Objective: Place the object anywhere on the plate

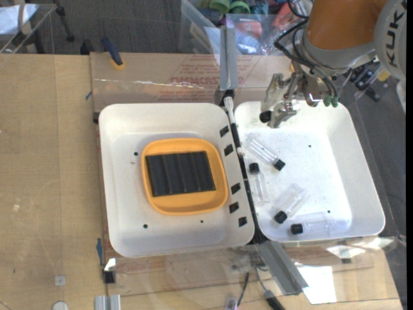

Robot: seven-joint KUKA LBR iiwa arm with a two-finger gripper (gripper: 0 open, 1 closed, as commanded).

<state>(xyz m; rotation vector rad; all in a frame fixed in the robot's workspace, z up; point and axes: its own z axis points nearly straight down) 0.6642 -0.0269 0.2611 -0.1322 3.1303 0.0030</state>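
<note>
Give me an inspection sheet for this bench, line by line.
Surface: wooden bench bearing two white bins side by side, left bin and right bin.
Job's things: orange plate with a dark ridged insert in the left bin; several clear vials with black caps lying scattered in the right bin.
Clutter: clear tub of coloured items behind the bins.
Grippers: pincer over the right bin's far edge.
Cables: bundle at the wrist.
Surroundings: dark floor beyond the bench.

Pale wood tabletop. Two shallow white bins sat side by side on a cardboard sheet: left bin and right bin, touching along a central divider. Clear plastic tub stood behind them.
</note>
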